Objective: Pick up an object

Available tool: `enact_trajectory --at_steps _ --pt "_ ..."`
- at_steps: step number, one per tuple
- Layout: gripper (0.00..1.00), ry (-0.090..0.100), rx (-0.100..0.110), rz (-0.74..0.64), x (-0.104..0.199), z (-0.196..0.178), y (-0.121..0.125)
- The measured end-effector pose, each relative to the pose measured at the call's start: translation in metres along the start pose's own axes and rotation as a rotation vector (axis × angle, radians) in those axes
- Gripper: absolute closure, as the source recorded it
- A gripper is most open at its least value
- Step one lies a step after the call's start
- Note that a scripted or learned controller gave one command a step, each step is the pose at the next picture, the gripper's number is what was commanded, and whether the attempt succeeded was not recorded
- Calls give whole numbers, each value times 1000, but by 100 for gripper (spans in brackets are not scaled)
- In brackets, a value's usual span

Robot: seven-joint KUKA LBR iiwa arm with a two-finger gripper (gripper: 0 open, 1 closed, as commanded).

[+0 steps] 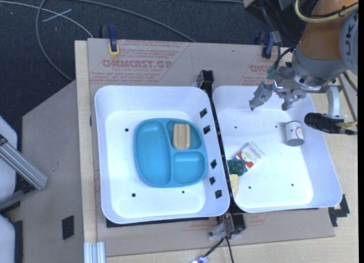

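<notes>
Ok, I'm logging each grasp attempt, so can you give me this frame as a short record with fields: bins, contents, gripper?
left bin: blue divided tray, with a tan block in its upper right compartment
right bin: small grey cup on its side; printed packet; green item and yellow item by the left wall
gripper: above the right bin's upper part, fingers spread, nothing between them
task status: no object picked up yet
</notes>
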State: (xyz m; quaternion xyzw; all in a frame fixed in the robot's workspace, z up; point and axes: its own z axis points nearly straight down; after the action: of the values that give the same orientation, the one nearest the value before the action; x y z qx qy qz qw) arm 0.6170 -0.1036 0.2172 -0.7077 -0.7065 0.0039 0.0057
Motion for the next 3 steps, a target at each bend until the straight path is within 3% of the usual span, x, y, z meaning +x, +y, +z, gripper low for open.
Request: enact_trajectory --at_steps 1,3 --pt "0 -1 -13 -2 0 -7 3" --pt "0 -1 -7 -2 4 88 -7"
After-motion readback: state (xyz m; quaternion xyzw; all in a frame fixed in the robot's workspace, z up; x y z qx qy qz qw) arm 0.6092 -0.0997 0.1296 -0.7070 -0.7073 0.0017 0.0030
